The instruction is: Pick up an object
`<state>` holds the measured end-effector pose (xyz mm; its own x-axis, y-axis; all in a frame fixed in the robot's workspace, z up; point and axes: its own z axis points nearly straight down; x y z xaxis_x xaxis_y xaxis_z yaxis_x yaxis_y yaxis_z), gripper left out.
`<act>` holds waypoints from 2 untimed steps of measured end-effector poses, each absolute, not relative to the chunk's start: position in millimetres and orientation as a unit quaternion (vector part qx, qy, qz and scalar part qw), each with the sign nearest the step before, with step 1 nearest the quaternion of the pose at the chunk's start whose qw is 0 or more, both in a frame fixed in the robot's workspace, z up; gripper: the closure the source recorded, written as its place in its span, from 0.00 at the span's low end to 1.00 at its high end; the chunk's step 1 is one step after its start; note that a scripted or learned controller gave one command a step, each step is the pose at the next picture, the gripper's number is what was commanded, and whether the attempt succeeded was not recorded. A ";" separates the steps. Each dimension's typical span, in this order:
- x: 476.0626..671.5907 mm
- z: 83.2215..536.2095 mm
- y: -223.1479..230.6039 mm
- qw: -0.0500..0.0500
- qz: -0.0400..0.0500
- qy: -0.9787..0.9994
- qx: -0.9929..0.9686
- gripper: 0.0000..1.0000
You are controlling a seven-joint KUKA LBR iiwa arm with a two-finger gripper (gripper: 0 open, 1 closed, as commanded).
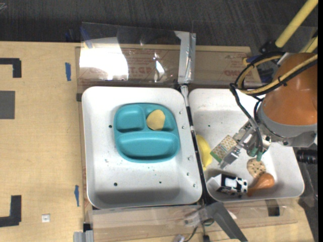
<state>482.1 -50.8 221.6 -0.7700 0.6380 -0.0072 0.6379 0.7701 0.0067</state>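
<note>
Reaching low into the right white bin (290, 160), your two-finger gripper (233, 154) hovers beside the yellow banana-shaped toy (204, 150); finger state unclear.

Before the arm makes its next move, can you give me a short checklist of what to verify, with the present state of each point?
1. Gripper is over the right bin: ok.
2. Objects to pick lie in that bin, such as the yellow piece, the orange piece and the black and white toy: ok.
3. Fingers open or shut: cannot tell.
4. Something held between the fingers: cannot tell.
5. Teal tray with a yellow ball sits in the left bin, apart from the gripper: ok.
</note>
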 end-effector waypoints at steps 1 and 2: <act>484.6 295.3 -112.7 0.004 0.000 0.974 0.225 1.00; 481.2 390.5 -110.2 0.006 -0.001 0.998 -0.062 1.00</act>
